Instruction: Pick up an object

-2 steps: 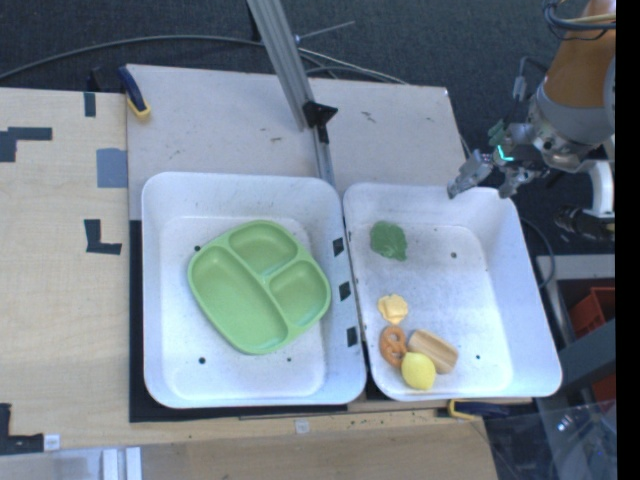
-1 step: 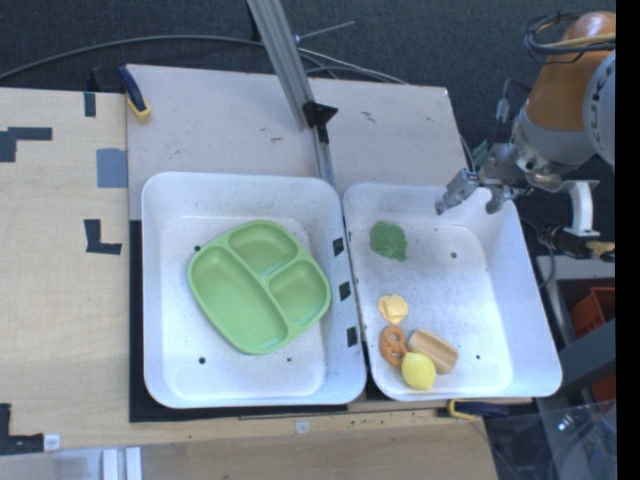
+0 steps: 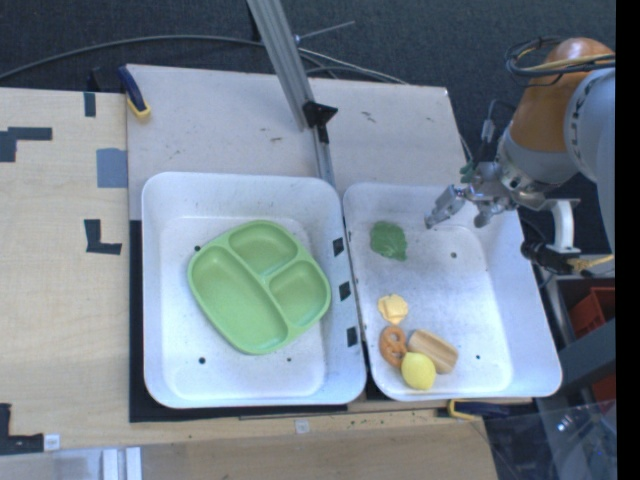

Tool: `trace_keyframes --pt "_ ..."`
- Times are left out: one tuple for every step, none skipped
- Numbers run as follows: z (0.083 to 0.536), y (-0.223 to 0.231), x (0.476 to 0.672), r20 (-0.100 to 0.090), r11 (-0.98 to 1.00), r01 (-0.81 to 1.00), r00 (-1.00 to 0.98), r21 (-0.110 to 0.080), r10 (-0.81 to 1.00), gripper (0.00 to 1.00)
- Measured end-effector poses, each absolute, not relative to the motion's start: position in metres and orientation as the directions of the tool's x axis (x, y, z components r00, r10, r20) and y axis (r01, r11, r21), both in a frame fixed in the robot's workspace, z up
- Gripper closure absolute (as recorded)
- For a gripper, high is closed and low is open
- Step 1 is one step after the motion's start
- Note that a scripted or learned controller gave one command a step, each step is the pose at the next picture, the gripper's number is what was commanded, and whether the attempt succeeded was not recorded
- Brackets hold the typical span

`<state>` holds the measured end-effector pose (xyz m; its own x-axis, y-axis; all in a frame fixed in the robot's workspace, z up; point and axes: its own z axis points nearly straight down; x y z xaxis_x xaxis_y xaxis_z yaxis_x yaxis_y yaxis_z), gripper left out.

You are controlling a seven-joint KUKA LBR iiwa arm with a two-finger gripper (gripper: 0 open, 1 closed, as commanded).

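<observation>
In the right bin [image 3: 500,298] lie a green leafy piece [image 3: 389,240] near the back left, a small yellow piece [image 3: 393,309], an orange ring [image 3: 392,343], a tan block [image 3: 432,349] and a yellow lemon-like ball [image 3: 418,371] near the front. My gripper [image 3: 461,211] hangs over the bin's back right corner, apart from the green piece and to its right. Its two fingers stand spread with nothing between them.
The left bin [image 3: 160,268] holds a green divided plate [image 3: 260,285]. A metal pole [image 3: 285,53] slants down to the bins' back edge. Cables run across the dark floor behind, and the arm's grey body [image 3: 560,118] fills the right.
</observation>
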<state>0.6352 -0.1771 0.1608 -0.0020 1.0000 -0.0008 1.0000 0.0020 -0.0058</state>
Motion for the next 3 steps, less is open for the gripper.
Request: trace_keyframes --pt "0.113 -0.176 0.626 0.000 0.003 1.000 -0.003 -0.006 1.000 0.00" --pt "0.126 -0.176 0.627 0.000 0.004 1.000 -0.004 -0.002 1.000 1.00" --pt "0.177 -0.165 0.625 0.000 0.003 1.000 -0.003 0.004 1.000 1.00"
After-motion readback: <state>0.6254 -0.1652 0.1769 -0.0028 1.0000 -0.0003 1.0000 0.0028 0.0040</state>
